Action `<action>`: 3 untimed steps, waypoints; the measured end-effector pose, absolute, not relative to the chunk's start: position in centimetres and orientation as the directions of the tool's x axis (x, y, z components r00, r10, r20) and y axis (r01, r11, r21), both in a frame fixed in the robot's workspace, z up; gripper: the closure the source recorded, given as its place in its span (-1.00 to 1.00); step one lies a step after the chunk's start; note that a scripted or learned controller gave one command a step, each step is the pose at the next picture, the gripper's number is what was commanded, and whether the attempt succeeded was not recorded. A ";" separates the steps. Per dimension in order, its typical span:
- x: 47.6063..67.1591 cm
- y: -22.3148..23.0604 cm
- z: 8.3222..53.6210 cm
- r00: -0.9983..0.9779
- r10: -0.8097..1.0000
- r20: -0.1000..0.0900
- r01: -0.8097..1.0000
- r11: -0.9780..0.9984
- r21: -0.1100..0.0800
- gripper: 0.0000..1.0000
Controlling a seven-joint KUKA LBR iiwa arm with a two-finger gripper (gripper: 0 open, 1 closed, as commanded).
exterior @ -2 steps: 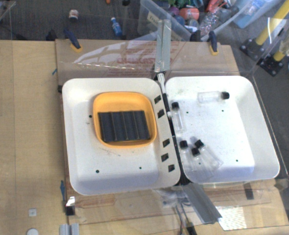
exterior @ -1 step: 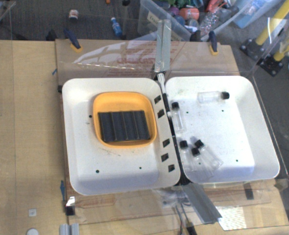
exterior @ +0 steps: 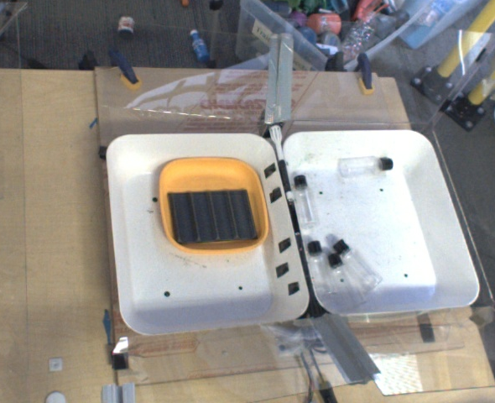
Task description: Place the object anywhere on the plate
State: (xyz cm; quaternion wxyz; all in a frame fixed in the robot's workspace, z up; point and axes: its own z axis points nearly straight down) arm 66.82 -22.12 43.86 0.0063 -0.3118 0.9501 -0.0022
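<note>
Camera view. Two white bins sat side by side on the bench (exterior: pixel 38 225). A row of small black tabs (exterior: pixel 283 244) ran down the seam where they met.

Left bin (exterior: pixel 130 225): an orange plate (exterior: pixel 170 181) lay flat a little above centre, nearer the far edge than the near one, with white floor all round it. A dark ribbed block (exterior: pixel 212 217) lay on the plate, flat and roughly square to its sides. It was wholly inside the raised rim and covered most of the well. I judged this block to be the task's thing. It sat low and broad, and the rim would stop it sliding off. If so, the placing looked done.

Right bin (exterior: pixel 436 225): clear vials with black caps were scattered about. One vial (exterior: pixel 361 167) lay on its side near the far edge, cap toward the right. A second vial (exterior: pixel 303 206) lay along the left edge, close against the seam. A cluster of vials (exterior: pixel 348 267) lay toward the near left corner, touching or nearly so; the glass was too faint to count them surely. All were on their sides, probably because they roll, and being clear and round they would be awkward to pinch. None were on the plate.

Beyond the bins, off the bench, stood a clear crate (exterior: pixel 348 7) of coloured odds and ends.
</note>
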 end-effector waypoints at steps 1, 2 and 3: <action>66.8 -22.1 43.9 -0.772 -0.636 -0.010 -0.635 0.772 -0.009 1.00; 66.8 -22.1 43.9 -0.606 -0.795 -0.008 -0.795 0.607 -0.010 1.00; 66.8 -22.1 43.8 -0.298 -0.954 -0.005 -0.954 0.298 -0.011 1.00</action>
